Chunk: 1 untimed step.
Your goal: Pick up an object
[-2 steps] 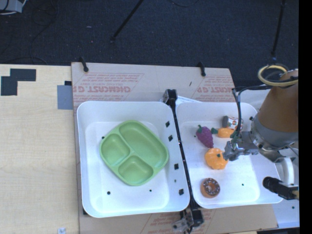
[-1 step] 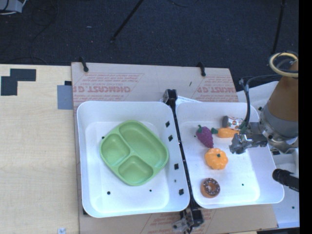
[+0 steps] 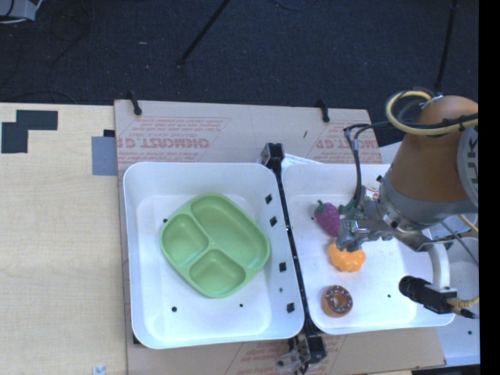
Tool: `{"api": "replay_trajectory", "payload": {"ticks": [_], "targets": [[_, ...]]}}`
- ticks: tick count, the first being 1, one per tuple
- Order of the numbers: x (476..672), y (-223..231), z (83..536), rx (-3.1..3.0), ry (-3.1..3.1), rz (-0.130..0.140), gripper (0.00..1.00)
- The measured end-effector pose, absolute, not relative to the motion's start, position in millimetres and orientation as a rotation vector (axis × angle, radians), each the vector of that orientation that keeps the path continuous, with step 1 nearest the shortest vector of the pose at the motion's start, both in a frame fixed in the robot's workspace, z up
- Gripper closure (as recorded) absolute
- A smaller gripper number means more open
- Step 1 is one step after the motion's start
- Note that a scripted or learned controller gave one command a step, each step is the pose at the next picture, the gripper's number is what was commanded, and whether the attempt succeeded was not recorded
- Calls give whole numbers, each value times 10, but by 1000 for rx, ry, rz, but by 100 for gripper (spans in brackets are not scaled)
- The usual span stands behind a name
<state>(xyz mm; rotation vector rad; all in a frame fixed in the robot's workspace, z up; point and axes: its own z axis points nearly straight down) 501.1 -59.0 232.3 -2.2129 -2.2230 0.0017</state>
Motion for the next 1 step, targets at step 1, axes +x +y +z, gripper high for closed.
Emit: {"api": "replay_trajectory", "payload": {"ticks": [1], "targets": [[5066,-54,2404,-2213,-2225,1,100]]}}
